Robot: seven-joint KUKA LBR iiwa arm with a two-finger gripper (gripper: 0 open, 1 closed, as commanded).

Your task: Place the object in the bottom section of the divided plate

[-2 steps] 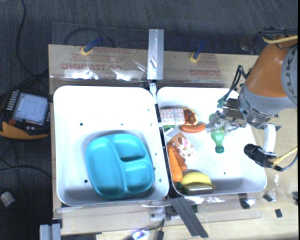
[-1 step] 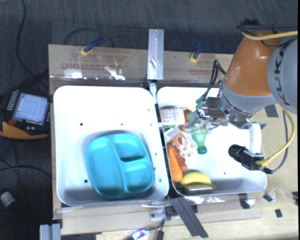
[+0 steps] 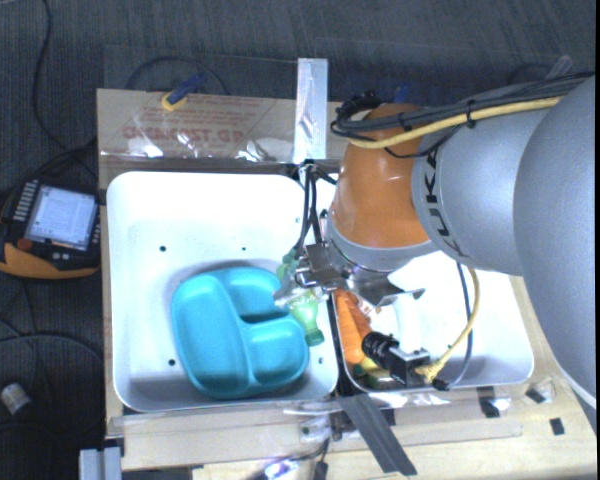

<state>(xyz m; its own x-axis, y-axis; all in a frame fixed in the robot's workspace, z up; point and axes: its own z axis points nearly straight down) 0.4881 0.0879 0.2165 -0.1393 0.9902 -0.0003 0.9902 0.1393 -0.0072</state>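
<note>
A blue divided plate (image 3: 215, 333) lies in the left bin (image 3: 145, 238), toward its front right corner. Its bottom section (image 3: 270, 353) holds nothing. My gripper (image 3: 302, 286) hangs over the plate's right rim, close to the wall between the two bins. It is shut on a small pale green object (image 3: 308, 320), whose lower end dangles just above the plate's right edge. The orange wrist band (image 3: 380, 198) and grey arm cover much of the right bin.
An orange carrot-like thing (image 3: 348, 336) lies at the left side of the right bin (image 3: 500, 368), beside other small items partly hidden under the arm. A clear plastic bag (image 3: 210, 128) lies behind the left bin.
</note>
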